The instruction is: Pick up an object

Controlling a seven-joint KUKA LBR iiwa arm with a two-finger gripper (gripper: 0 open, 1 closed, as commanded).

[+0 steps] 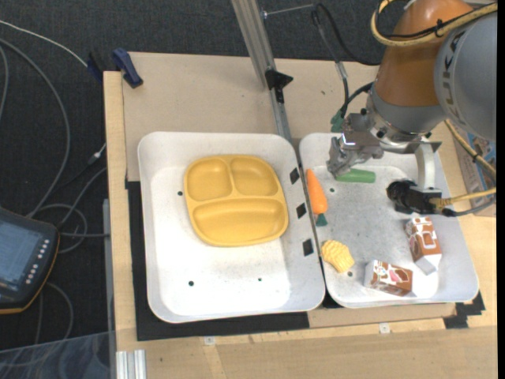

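While the grey arm [418,61] is hanging over the far end of the right bin [371,227], its claw [344,158] is pointing down just above a green stick [360,177], and from where I am standing I cannot tell whether the claw is apart or together, or whether it is gripping anything. The stick is looking like the likeliest target. It is lying flat near the bin's back wall, with its long axis running across the bin from left to right. Its left end is sitting directly under the claw, or touching it, while the rest is stretching away to the right. By my guess, any grab is going to depend on the claw straddling that long axis, not lining up along it, and on meeting the stick nearer its middle than this left end. A carrot [316,193] is lying close by to the left, along the bin's inner wall, so it could be getting in the way. A yellow piece of corn [337,255] and two small cartons [424,239] [391,277] are sitting well apart from the claw toward the front. Over in the left bin [229,275], a yellow divided plate [234,198] is resting alone, and both bins are sitting on the wooden desk [197,93].
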